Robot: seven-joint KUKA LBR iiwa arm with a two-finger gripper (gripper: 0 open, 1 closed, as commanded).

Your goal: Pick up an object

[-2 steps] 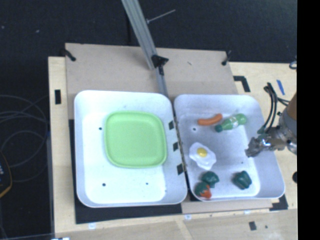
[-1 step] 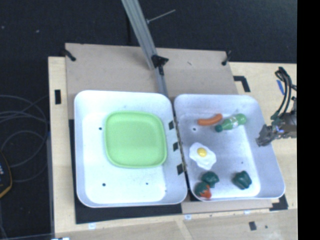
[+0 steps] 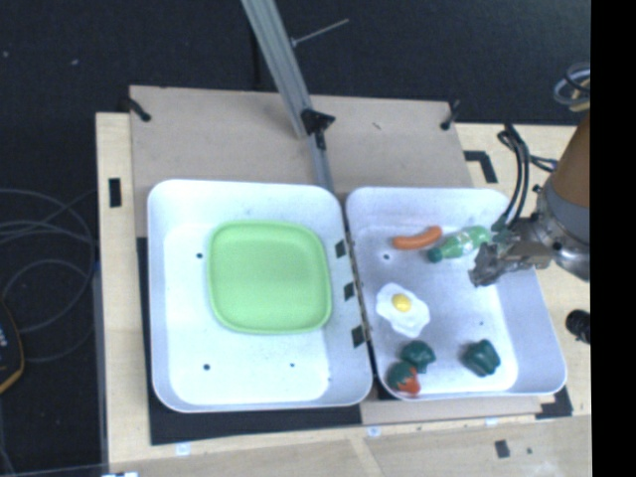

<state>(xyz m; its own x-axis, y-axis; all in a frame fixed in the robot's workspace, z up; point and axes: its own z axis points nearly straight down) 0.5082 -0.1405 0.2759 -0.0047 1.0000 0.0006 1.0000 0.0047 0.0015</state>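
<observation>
The grey two-finger gripper sits low over the right-hand shallow white bin, close to that bin's right rim and in its upper half. The view is too coarse here to establish how the gripper is set, and no item can be seen held by it. Immediately to its left, possibly touching, lies a pale green translucent plastic bottle, tilted, with its darker end pointing away from the gripper. Just beyond that bottle, further left, lies an orange sausage-shaped toy, near the bin's top edge. Below and to the left of the gripper rests a white fried-egg toy with a yellow yolk, well apart from it. Directly below the gripper, near the bottom rim, sits a dark green pepper-like toy; left of that is a dark green and red toy against the bottom edge. Open floor lies between the gripper and both lower items. Far to the left, the second white bin holds a light green square plastic plate.
</observation>
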